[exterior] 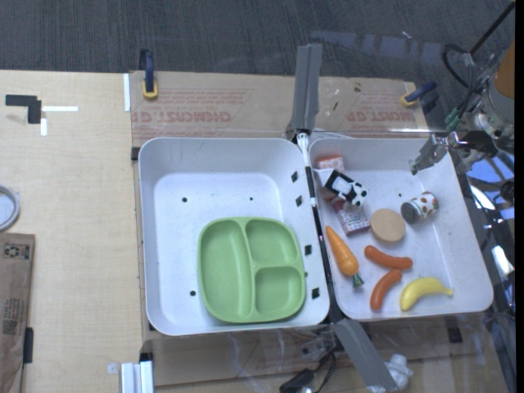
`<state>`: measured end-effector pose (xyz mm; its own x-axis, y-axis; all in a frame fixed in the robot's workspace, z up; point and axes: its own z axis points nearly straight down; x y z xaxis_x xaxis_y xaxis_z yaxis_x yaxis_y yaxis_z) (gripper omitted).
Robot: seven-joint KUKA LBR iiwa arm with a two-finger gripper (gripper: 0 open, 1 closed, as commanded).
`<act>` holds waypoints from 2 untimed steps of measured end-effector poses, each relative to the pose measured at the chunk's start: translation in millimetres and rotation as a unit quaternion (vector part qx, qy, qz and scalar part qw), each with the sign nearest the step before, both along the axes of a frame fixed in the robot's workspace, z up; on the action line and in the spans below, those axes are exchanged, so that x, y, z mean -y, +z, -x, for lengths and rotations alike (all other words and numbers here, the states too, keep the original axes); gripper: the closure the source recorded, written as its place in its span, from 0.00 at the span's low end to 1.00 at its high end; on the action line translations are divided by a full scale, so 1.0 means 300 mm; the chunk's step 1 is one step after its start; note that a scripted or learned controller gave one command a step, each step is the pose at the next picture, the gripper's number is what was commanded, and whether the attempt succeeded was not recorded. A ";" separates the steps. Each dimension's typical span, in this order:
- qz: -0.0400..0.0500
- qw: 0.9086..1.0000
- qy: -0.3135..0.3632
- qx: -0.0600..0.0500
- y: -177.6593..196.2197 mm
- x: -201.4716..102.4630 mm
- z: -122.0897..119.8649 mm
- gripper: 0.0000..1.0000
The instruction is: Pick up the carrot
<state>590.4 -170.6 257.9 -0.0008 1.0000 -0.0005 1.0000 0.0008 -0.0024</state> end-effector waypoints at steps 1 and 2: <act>0.001 1.000 -0.004 0.001 -0.143 0.085 -0.105 0.00; 0.000 1.000 -0.020 0.002 -0.550 -0.161 -0.072 0.00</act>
